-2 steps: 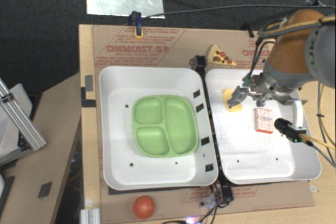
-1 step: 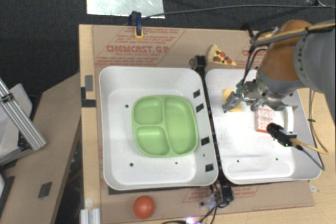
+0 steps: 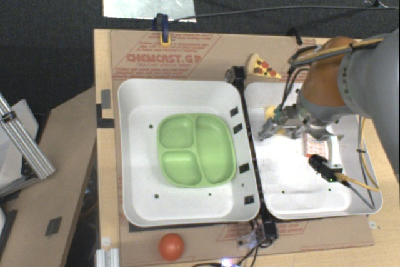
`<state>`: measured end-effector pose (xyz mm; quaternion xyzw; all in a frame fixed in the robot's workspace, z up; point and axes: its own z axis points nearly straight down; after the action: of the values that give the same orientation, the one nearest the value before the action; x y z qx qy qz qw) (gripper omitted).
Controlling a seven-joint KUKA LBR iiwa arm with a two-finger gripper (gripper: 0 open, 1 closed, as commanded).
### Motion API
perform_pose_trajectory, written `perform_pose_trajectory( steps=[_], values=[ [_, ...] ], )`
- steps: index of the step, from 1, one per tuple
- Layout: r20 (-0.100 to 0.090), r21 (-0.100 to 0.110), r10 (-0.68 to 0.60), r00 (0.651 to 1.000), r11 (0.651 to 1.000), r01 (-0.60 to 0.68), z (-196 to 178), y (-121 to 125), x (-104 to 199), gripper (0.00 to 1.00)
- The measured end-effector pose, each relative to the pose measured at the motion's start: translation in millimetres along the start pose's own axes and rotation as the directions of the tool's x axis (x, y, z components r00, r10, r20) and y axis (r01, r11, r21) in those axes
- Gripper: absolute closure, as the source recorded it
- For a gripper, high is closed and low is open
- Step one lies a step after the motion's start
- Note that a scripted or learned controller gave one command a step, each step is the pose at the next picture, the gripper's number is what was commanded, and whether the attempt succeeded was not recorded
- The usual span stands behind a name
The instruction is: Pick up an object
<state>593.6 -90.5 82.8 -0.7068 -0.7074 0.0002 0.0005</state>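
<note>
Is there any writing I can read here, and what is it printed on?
"CHEMCAST GP": large red letters on the brown board behind the bins.
Smaller red lines above and below it: too blurred to read.
Red print on the board's front edge: unreadable.
Red and white packet under the gripper: print too small.

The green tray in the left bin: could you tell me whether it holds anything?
Empty. The green tray lies flat in the left bin, and all three compartments show bare green.

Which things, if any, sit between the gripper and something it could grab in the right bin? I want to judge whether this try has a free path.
Nothing visible does. The gripper hangs low in the shallow white right bin, and a small yellow object lies right beside it with only bare floor between. A red-and-white flat packet lies partly under the wrist.
</note>
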Motion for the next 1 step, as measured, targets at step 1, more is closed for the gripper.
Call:
perform_pose_trajectory(
  steps=[1],
  values=[
    [0.0,-0.003,0.0,1.0,1.0,0.0,-12.0,0.7,-0.2,1.0]
  ],
)
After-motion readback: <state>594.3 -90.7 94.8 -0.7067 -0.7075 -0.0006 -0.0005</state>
